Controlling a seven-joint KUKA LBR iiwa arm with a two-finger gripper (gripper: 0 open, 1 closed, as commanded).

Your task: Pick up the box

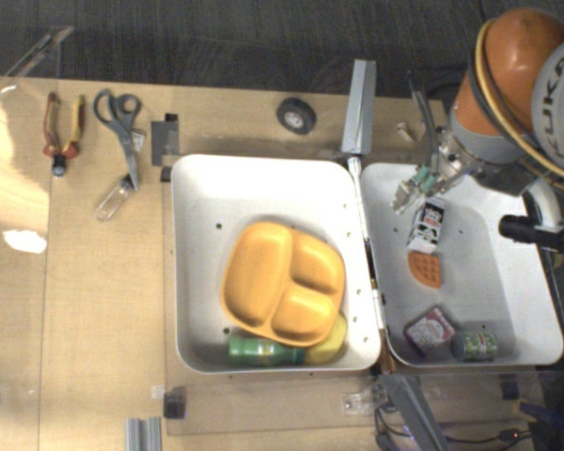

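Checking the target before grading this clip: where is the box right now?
In the camera view, the box lies in the right bin, toward its upper left, just below the hand and directly above an orange waffle-like piece.

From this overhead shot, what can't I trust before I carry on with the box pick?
- Gripper: too small and cluttered against the right bin to tell whether it is open or shut, or whether it touches the box.
- Green can and yellow-green item in the left bin: mostly hidden under the yellow tray.
- Box label: too small to read.
- Arm: cut off by the right edge.
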